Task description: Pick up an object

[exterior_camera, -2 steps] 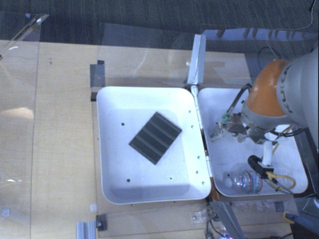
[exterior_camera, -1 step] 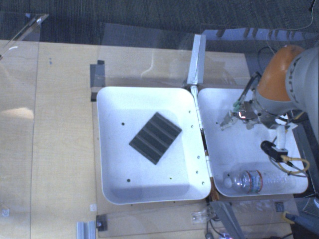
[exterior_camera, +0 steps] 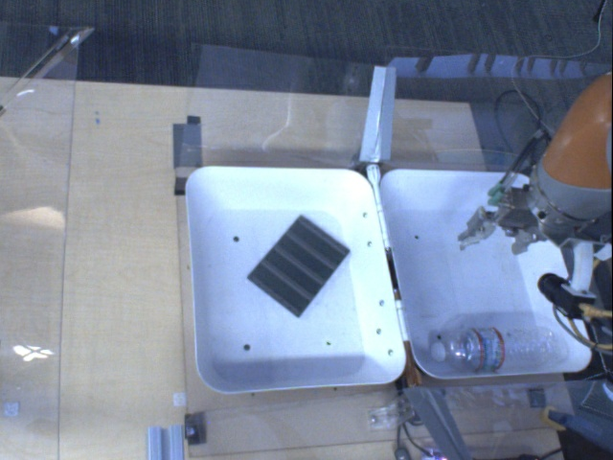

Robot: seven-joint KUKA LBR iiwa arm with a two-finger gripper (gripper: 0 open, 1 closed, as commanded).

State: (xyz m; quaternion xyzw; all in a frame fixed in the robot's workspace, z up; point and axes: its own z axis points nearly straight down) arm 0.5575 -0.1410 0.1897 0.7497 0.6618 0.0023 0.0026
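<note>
Above the clear plastic bottle (exterior_camera: 490, 346) lying in the right white bin (exterior_camera: 421, 257), your pincer (exterior_camera: 498, 226) hangs spread wide and empty; expect that round bottle to roll away.

A robotics lab: two white bins (exterior_camera: 287, 372) fixed on a wooden bench (exterior_camera: 105, 257) behind clear guard panels (exterior_camera: 57, 161).

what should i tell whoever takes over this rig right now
Gripper: over the right bin, upper part, nothing visible between its fingers; open or shut is unclear from this view.
Things: clear plastic bottle lies on its side at the near edge of the right bin; dark ribbed pad lies flat, turned at an angle, mid left bin.
Done: nothing picked yet.
Left: choose an object, descend, grasp, lift. The bottle is probably the nearer one.
</note>
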